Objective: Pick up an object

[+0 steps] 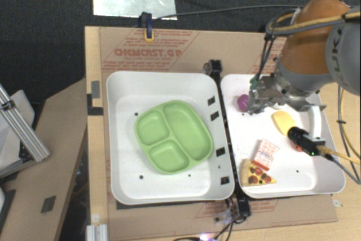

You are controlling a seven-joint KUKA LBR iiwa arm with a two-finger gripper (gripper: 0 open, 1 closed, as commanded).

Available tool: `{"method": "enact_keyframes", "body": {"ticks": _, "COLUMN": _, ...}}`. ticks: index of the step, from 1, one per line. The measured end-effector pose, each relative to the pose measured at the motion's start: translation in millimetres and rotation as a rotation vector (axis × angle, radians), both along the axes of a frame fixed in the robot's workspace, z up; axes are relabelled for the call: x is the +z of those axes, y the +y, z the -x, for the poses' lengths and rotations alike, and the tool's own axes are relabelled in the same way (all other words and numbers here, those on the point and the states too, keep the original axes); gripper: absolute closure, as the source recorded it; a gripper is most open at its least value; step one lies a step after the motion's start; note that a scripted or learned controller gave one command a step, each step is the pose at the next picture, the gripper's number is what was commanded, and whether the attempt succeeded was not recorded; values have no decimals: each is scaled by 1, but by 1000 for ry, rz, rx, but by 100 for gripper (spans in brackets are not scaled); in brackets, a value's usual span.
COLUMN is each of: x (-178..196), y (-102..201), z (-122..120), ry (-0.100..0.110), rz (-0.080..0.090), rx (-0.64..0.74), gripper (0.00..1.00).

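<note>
End effector (pixel 255 103) low in the right bin (pixel 327 178) beside a purple object (pixel 242 102) (green divided plate (pixel 172 136) in the left bin (pixel 121 121)).

We count two bins (pixel 121 138), one green tray (pixel 172 135), one purple toy (pixel 242 102), one yellow toy (pixel 283 120), one carton (pixel 265 154), one pizza slice (pixel 256 173).

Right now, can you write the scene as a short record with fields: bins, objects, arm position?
left bin: holds a green divided plate
right bin: holds a purple object, a yellow object, a small red-and-white packet, a toy pizza slice
gripper: over the right bin's far end, beside the purple object
grasp: cannot tell
</note>
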State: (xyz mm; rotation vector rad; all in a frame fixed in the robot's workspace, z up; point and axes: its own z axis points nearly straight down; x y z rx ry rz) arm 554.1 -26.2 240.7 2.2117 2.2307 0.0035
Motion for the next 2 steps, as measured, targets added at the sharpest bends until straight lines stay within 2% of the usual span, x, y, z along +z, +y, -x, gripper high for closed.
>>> {"method": "enact_keyframes", "body": {"ticks": 2, "x": -23, "y": 110, "z": 22, "ry": 2, "rz": -1, "rx": 1, "gripper": 100}}
